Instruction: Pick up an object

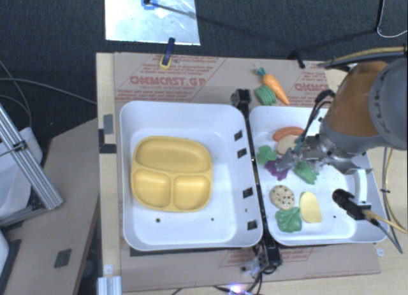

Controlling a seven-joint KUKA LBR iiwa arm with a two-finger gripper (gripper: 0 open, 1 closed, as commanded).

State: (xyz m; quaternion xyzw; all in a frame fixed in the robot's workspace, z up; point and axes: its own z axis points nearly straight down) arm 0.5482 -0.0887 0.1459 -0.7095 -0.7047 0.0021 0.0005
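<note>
Camera view looks down on a brown cardboard sheet printed with red lettering (191, 78) that carries two shallow white plastic bins side by side. The left white bin (148, 225) holds a yellow moulded plate with three compartments (171, 172), lying flat near its middle. The right white bin (322, 234) holds the toy food that the task concerns. An orange sausage-shaped piece (288, 132) lies near the far wall, a green leafy piece (266, 155) just beside the divider, and a small purple bunch of grapes (277, 170) just below that. A second green ridged piece (306, 173) sits to the right of the grapes. Nearer the camera are a round tan cookie with dark chips (281, 196), a pale yellow wedge (310, 208) and a dark green leafy piece (289, 220). The grey arm with its orange band (357, 114) reaches in from the right, and its two-finger gripper (294, 158) sits low over the middle of the right bin, between the sausage and the grapes and close to both green pieces. Whether the gripper is spread or closed cannot be told from this angle, and nothing is plainly held in it. Outside the bins, an orange toy carrot with a green top (275, 84) lies on the cardboard just beyond the right bin. A small blue and yellow object (167, 53) lies at the cardboard's far edge.
</note>
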